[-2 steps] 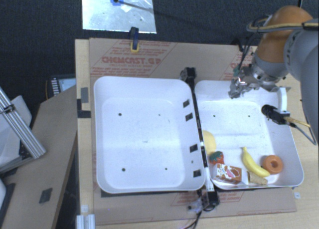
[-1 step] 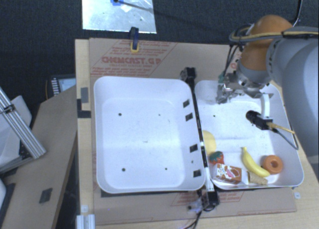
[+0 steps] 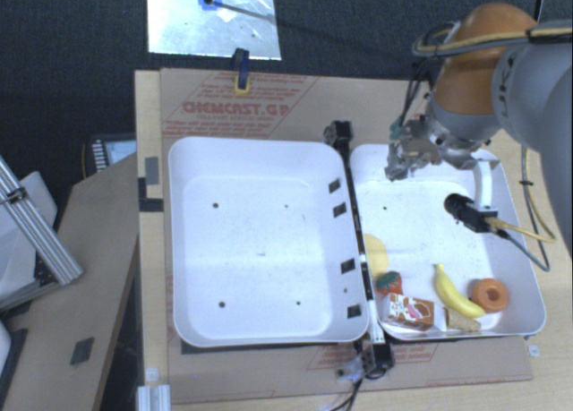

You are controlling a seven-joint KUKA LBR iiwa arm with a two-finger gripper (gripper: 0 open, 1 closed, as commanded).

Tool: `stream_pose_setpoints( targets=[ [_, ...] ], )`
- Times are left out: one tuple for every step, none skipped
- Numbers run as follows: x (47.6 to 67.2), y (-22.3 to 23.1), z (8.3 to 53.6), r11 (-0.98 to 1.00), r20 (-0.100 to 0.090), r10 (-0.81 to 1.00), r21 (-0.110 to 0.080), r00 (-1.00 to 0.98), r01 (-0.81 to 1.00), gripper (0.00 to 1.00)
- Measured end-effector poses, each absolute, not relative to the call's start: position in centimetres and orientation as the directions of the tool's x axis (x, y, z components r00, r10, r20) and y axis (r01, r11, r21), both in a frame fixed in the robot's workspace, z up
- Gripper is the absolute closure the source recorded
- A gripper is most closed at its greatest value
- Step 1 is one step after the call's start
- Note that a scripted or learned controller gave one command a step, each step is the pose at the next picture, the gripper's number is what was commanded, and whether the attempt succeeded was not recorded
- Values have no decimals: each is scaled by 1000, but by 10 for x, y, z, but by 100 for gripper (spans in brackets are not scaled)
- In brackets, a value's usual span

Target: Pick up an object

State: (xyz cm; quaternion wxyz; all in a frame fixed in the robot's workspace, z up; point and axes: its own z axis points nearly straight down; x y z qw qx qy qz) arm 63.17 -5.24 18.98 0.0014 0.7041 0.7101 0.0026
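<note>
The left bin is seen as a wide white tray with a bare floor, its rim running unbroken along all four sides, so open room is offered across its whole bottom; its right wall is pressed against a dark divider strip that is shared with the right bin. In the right bin, the upper and middle floor is left bare, while the near edge is crowded; a pale yellow round thing is lodged against the divider wall; just below it a small red and green thing is set, and beside that a red and white packet lies flat in the near corner. Further right, a banana is laid at a slant, and an orange ring is placed close to the right rim, just beside the banana's end. The pincer is held over the far left corner of the right bin, near its upper rim; whether its fingers are open or closed cannot be told, and nothing is seen between them. All the small things are found well apart from it, toward the near edge; a black tube is seen hanging beside the wrist, above the bare floor.
</note>
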Motion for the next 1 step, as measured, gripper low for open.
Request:
stream_pose_setpoints(
  targets=[
    [587,32,184,12,4,1000,-2,-12,1000,100]
  ],
)
